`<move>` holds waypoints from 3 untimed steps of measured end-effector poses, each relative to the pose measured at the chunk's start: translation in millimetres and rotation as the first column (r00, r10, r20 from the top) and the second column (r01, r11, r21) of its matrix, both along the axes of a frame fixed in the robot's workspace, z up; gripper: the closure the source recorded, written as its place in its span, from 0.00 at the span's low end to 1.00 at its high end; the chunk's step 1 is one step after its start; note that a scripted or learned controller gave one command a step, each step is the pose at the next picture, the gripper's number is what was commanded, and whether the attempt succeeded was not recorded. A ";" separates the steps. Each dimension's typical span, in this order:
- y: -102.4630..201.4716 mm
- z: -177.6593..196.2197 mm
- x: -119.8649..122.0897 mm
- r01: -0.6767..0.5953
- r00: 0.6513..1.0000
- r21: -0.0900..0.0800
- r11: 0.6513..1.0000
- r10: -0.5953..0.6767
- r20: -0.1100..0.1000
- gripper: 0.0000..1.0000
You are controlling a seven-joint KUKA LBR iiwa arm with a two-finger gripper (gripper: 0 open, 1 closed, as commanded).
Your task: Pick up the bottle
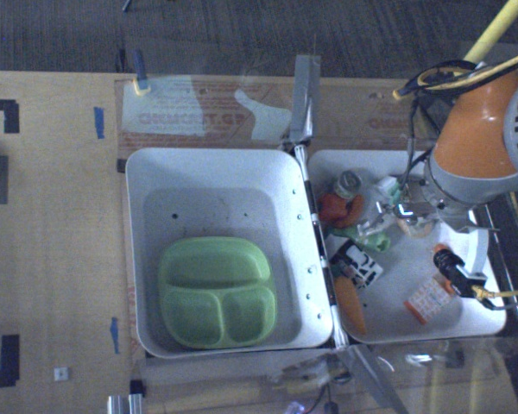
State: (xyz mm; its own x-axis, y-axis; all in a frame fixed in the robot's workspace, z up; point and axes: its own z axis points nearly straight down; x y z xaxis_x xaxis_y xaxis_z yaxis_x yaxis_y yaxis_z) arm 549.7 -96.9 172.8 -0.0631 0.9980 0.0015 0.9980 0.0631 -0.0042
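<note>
End effector (403, 210) down in the right bin (395, 274), bottle (375, 227) right next to it

So what I'm taking for the bottle is the clear one with the greenish bit, lying on its side in the clutter in the middle of the right bin, just toward the left bin from the end effector and a touch nearer the camera. Its long axis seems to run slantwise, far-right to near-left, though it's blurry. It's squeezed between a red-orange thing (335, 207) and a black-and-white item (359, 264), so a clean grab looks tight to me. Honestly can't tell if the end effector is open, closed or clamped on anything; the wrist hides it.
</note>
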 end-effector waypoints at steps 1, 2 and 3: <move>3.5 -58.4 -13.3 -0.165 0.986 -0.004 0.986 0.165 0.027 0.00; 3.9 -47.5 -11.1 -0.165 0.986 -0.004 0.986 0.165 0.031 1.00; -85.7 -85.5 -14.9 -0.237 0.971 -0.010 0.971 0.238 0.013 1.00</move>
